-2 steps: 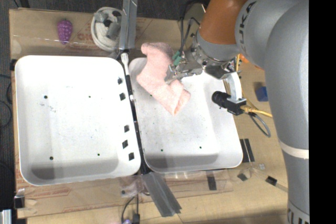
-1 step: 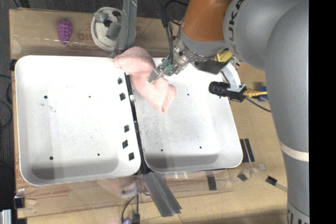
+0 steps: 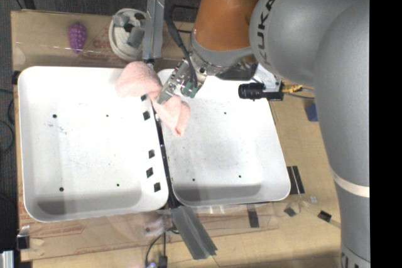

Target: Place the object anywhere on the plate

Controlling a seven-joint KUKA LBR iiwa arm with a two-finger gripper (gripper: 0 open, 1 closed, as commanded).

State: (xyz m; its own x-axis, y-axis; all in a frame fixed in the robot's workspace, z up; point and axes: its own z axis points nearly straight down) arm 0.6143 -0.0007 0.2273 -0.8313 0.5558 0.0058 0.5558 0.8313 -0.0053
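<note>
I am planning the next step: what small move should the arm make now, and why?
Probably a short, straight lift. The end effector sits over the middle of the pink soft lump, which straddles the wall between the two shallow white bins; a lift would show whether it is gripped.

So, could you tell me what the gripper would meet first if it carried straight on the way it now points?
The gripper points down and to the view's left, over the seam between the bins. The pink cloth draped there looks first in line, though one slanted view leaves depth unclear.
</note>
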